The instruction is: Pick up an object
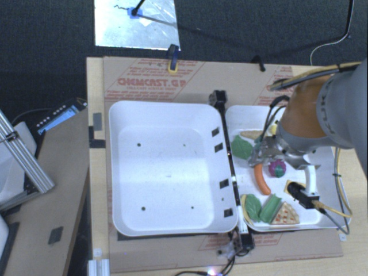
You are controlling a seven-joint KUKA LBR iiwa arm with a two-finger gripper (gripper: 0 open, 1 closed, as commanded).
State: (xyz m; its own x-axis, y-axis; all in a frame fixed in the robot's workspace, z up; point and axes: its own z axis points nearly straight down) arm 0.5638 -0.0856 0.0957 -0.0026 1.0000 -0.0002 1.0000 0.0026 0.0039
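At the right of the frame the gripper (263, 156) hangs low in the right bin (328, 223), just beside the orange carrot (262, 179) and the purple piece (278, 167); whether it grasps anything I cannot tell, so it should center over one object before lifting.

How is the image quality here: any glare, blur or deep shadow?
Camera view: lighting is even, shadows soft; the foil sheet at top glares; the left bin is bright, near washed out; toys such as the carrot look soft; the hand is too blurred to read.
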